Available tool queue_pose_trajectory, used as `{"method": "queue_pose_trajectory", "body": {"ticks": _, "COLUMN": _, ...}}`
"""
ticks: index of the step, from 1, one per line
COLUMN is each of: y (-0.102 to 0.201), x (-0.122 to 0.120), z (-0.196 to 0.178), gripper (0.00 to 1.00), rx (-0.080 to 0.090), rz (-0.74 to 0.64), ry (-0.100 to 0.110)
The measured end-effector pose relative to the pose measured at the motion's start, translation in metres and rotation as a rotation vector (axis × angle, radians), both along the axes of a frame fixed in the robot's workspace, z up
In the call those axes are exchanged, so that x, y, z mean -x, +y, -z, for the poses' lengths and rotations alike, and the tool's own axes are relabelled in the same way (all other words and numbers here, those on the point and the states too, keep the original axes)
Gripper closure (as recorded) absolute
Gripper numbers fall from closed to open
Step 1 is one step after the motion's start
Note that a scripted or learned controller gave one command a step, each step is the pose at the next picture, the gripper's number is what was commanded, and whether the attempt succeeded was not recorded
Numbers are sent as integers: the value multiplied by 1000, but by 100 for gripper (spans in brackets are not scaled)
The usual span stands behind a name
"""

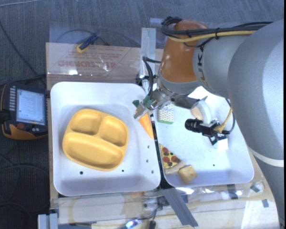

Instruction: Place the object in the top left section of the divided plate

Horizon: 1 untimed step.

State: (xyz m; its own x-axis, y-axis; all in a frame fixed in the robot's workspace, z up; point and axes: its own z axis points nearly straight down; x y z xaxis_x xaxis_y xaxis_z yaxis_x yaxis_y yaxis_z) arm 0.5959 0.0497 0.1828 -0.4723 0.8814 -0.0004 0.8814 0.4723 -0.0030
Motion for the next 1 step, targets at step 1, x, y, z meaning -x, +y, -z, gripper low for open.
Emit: {"method": "queue_pose_trajectory", "body": {"ticks": 1, "y": -1, "x": 25, "z": -1, "gripper": 100, "rx": 1, "rz": -163, "ry": -1}}
